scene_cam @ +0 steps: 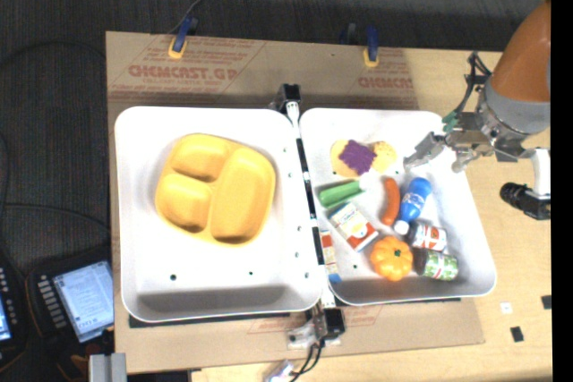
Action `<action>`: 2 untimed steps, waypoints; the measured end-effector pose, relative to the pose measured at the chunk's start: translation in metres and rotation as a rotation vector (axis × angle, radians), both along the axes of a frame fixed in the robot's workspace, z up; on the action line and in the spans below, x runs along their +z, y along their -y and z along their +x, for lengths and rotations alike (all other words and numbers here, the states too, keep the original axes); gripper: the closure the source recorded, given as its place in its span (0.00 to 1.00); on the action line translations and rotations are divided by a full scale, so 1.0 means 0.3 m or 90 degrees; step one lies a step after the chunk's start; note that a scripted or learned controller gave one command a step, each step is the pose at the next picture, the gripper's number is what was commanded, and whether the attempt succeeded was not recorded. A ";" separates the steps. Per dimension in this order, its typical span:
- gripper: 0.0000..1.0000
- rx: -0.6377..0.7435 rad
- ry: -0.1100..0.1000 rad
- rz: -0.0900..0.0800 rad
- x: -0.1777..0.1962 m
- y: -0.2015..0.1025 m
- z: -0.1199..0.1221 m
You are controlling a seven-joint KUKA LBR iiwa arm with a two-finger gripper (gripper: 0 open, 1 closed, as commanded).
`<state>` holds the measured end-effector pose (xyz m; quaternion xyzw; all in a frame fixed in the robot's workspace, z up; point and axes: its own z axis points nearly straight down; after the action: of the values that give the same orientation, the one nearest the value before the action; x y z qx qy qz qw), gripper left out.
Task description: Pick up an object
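Front edge: cable connector (315,331) at the bench's near edge, well below-left of the gripper.
Left bin (134,192): holds a yellow sectioned tray (215,188), far left of the gripper, well apart.
Right bin (474,268): toy food cluster, below-left of the gripper.
Purple grapes (358,157): on a yellow plate (383,153), left of the gripper.
Green piece (338,191): lower left, beside a red-white carton (355,226).
Orange carrot (390,199): upright-ish, below-left, beside the blue bottle (413,199).
Pumpkin (392,258): well below the gripper, next to two cans (433,251).
Gripper (445,148): over the right bin's upper right corner, fingers spread apart, one finger (423,151) angled left; nothing between them, touching no object as far as visible.
Arm (524,67): orange band, above-right of the gripper.
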<state>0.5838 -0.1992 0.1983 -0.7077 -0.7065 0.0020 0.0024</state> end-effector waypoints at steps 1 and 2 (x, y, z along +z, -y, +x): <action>0.00 0.002 0.003 0.003 -0.328 0.047 0.037; 1.00 0.000 -0.002 0.002 -0.310 0.057 0.030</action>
<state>0.5930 -0.2162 0.1052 -0.7074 -0.7068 0.0017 0.0048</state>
